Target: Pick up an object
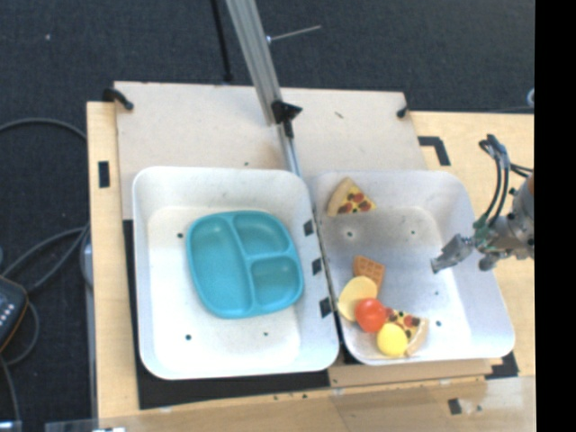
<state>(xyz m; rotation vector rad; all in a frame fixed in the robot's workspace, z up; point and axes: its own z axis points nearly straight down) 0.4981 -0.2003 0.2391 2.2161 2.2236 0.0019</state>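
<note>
I saw the gripper [468,252] at the right bin's [450,196] right edge, fingers spread and holding nothing. The toy food [378,318] crowded the lower rim; bare floor lay between.

Dark carpet floor [108,25] under wooden bench [108,241]

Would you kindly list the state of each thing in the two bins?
blue tray: flat, upright, nothing in its compartments
pizza slice: flat, alone near bin's far edge
waffle: flat
red tomato: touching yellow lemon
end effector: above right bin, holding nothing
</note>
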